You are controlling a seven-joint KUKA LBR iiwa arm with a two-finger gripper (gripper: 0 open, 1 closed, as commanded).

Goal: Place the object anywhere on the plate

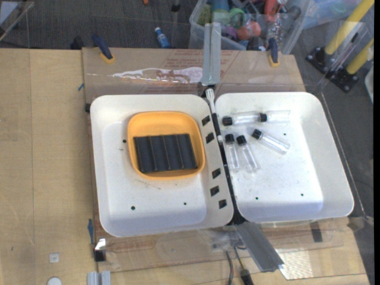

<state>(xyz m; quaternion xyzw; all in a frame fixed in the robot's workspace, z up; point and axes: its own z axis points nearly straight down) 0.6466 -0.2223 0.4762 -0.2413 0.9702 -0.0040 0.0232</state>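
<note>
Clear vials [252, 136], perhaps four, lie untouched in the right bin [309, 195]; pickup has not begun. Next, grasp one and carry it to the orange plate [166, 121].

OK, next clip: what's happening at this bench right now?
Nothing is being handled at this moment. The left bin holds an orange plate with a dark ribbed block already lying on it. The right bin holds several clear vials with black caps, clustered near its upper left, one lying apart at an angle. The vials sit loose in the right bin, none on the plate.
</note>
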